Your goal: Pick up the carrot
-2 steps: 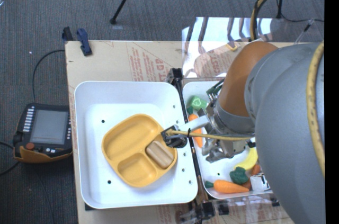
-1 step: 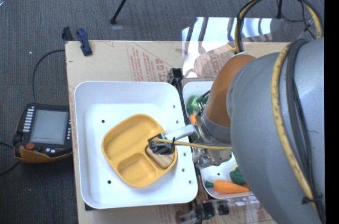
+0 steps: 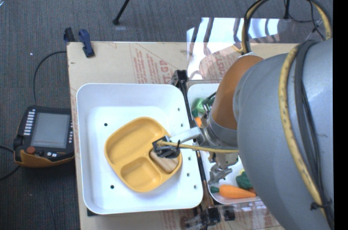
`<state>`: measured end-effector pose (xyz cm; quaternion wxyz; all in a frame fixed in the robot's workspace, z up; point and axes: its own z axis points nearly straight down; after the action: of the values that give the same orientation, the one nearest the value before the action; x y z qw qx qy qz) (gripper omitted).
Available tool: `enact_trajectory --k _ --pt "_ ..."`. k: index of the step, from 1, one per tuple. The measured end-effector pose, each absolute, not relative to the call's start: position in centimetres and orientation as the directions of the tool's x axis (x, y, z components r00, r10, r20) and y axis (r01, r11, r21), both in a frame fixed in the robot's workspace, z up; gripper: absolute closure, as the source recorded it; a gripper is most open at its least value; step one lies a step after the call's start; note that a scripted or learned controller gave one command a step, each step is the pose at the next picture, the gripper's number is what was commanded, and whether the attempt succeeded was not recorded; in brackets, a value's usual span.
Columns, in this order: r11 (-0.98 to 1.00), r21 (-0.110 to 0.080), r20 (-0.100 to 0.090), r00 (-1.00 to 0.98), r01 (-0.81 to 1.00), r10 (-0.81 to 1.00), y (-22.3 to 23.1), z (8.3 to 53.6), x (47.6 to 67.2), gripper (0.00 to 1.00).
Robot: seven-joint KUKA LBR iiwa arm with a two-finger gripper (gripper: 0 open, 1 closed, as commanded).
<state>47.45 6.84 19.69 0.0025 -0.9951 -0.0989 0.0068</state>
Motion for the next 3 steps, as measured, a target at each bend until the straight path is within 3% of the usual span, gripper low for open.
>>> enact_trajectory --k 1,2,3 --pt "-0.981 -0.004 -0.012 0.981 0.192 0.192 -1.2 18.5 51.8 0.00" --pt "-0.980 -0.010 -0.013 0.980 0.196 0.197 -8.6 10.9 52.0 0.00" --pt "-0.976 -0.011 -0.004 0.976 0.216 0.216 1.4 18.8 52.8 0.00"
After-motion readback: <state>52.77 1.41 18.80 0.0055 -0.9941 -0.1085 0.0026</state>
